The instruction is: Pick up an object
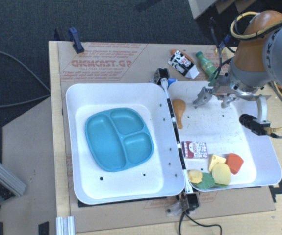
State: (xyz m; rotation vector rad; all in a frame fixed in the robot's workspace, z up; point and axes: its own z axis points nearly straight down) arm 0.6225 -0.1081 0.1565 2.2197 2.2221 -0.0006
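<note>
Toys [218, 169] crowd right bin's [258, 173] near edge.

The grey arm [270, 38] is reaching in from three o'clock, its orange band sitting at one o'clock; the gripper [214, 98] is hanging with fingers spread, holding nothing.

Bright, even overhead light washes the white bins [82, 180] nearly featureless; shadows are soft, focus slightly soft, dark floor [82, 9] dim.
</note>
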